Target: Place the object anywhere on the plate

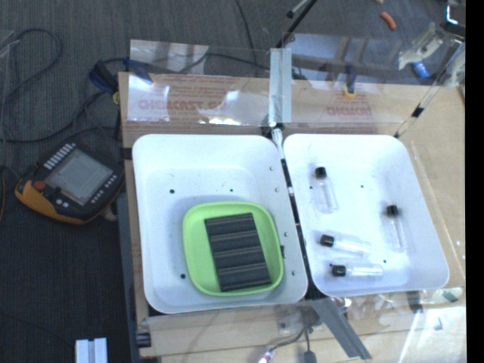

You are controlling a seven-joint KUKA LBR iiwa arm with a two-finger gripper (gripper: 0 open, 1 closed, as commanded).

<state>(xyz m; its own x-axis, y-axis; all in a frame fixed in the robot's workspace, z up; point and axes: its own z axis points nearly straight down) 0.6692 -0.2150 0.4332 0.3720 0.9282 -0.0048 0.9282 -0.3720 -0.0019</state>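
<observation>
A lime-green square plate [193, 237] lies in the left bin [155, 187], toward its front. On the plate rests a dark grey ribbed rectangular block [237, 251], flat and covering most of the plate's middle. In the right bin [412, 180] lie several clear vials with black caps: one near the back left [325, 190], one at the right [395, 226], and two close together near the front [344, 243] [355, 271].
A clear plastic wall [204, 100] stands behind both bins. The bins' rims meet along the middle [291, 203]. A teach pendant [72, 184] with cables lies on the dark floor to the left. Rods and clutter sit at the top right [427, 48].
</observation>
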